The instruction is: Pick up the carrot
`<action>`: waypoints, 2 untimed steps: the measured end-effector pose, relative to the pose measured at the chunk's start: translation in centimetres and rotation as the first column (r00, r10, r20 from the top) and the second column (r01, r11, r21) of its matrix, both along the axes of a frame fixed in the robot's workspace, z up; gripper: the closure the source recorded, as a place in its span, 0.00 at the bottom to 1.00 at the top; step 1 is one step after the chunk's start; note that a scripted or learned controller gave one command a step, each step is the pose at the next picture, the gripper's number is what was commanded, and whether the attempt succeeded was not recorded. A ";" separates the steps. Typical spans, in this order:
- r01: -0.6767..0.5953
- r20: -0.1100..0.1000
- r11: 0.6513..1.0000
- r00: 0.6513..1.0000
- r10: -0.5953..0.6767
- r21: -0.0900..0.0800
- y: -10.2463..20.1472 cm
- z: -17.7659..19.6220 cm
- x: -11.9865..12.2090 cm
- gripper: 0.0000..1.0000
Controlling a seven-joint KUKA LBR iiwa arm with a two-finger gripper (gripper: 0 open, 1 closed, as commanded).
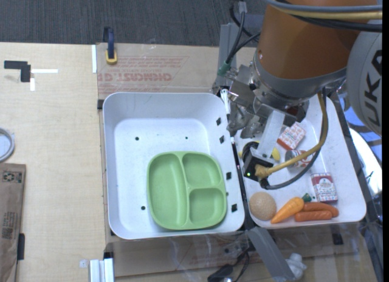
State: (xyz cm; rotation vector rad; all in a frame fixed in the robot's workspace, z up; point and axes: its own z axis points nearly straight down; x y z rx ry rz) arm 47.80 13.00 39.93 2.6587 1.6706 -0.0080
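The carrot point(287, 209) is orange with a small green top and lies slanted near the front edge of the right bin point(352, 171). Its tip points toward the beige egg-shaped thing point(262, 205) on its left. The gripper point(242, 121) hangs over the back left part of the right bin, near the wall between the two bins and well behind the carrot. Nothing is visibly held in it. The big orange and grey wrist hides the bin's back area.
A red-orange sausage-like piece point(315, 215) touches the carrot's right side. Two small red and white boxes point(324, 187) point(292, 136) lie further back in the right bin. The left bin point(121, 153) holds a green divided plate point(186, 190).
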 end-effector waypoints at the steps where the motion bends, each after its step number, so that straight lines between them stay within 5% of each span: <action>1: 0.321 0.000 0.947 0.947 -0.321 -0.001 3.2 -1.1 0.0 1.00; 2: 0.137 0.000 0.991 0.991 -0.137 0.000 -0.2 4.1 9.8 1.00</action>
